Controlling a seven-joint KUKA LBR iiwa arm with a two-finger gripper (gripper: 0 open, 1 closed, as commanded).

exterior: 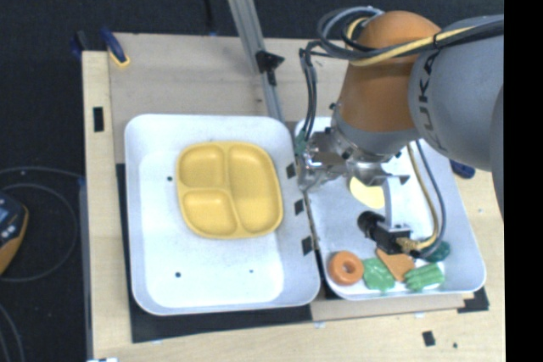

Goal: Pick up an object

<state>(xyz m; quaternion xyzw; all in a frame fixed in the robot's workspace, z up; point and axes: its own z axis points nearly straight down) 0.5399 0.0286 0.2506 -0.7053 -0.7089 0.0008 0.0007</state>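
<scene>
My gripper (319,158) hangs over the upper left part of the right bin (465,243), close to the wall between the two bins. The grey arm with its orange band covers most of that bin. A pale yellow object (366,193) lies just right of the gripper, partly hidden under the wrist. Along the bin's front edge lie an orange ring (344,267), a green piece (376,276), an orange wedge (395,264) and another green piece (424,275). I see nothing held in the gripper.
A yellow divided plate (229,188) lies in the left bin (153,267). A slanted metal pole (246,21) rises behind the bins. A blue bit (462,170) shows at the right bin's far side.
</scene>
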